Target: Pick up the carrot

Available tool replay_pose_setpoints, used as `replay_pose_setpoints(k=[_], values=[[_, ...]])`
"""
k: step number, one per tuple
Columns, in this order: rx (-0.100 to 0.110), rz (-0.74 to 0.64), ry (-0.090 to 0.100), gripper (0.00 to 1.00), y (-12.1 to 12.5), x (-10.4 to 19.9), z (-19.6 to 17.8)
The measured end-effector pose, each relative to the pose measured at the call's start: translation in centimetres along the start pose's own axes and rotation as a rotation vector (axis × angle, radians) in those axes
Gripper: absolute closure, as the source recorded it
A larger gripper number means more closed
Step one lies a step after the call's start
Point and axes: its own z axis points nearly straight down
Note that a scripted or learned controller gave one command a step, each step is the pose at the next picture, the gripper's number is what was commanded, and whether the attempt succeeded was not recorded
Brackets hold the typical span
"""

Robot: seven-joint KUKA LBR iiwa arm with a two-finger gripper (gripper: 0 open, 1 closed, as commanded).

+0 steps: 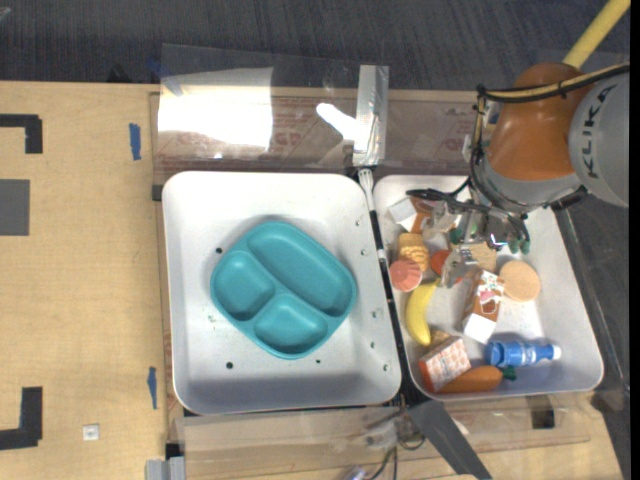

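Since the carrot (pixel 478 378) lies at the near edge of the right bin (pixel 585 353), I judge it first: it looks like a small plastic toy, light, stiff and smooth, so likely to slip. Its orange body lies roughly level, the green top toward the blue bottle (pixel 520 352), which is just beside it, and a red-and-white packet (pixel 445 360) leans against its left end. I would close across the middle of the body, where it is barest. Farther in, a banana (pixel 419 313), a peach-coloured disc (pixel 520 280) and other toys crowd the white floor, leaving little room. Beyond them the gripper (pixel 468 258) hangs over the pile, well apart from the carrot; whether it is apart or together I cannot tell. Left sits the other bin (pixel 190 203) with a teal plate (pixel 284 286).
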Motion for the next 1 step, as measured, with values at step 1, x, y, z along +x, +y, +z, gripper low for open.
replay_pose_setpoints(k=[1], values=[[-0.003,0.258,0.019,0.00,0.79,0.04,1.26]])
